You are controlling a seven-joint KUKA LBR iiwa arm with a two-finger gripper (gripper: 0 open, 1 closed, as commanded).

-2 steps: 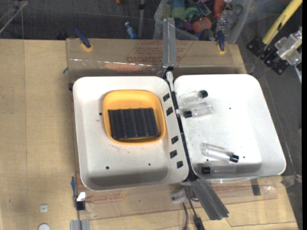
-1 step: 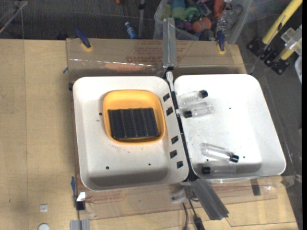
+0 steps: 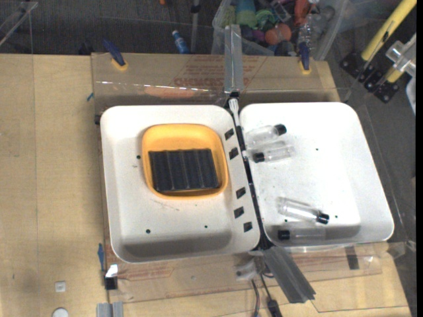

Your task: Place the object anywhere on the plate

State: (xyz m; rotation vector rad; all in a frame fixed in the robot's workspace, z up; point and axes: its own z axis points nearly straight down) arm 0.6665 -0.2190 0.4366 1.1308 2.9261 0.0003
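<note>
An orange-yellow plate (image 3: 182, 133) with rounded corners lies in the left white bin (image 3: 125, 177), toward its back and middle. On the plate rests a dark, ribbed rectangular object (image 3: 182, 169), flat and covering most of the plate's floor. Several clear vials with black caps lie in the right white bin (image 3: 344, 150): two near its back left (image 3: 264, 134) (image 3: 274, 153), one near the front (image 3: 299, 210), and one against the front wall (image 3: 307, 233).
A divider with black tabs (image 3: 239, 177) runs between the two bins. A clear box of colourful toys (image 3: 277, 8) stands behind the bench. Black clamps and a yellow bar (image 3: 383, 51) sit at the back right, outside the bins.
</note>
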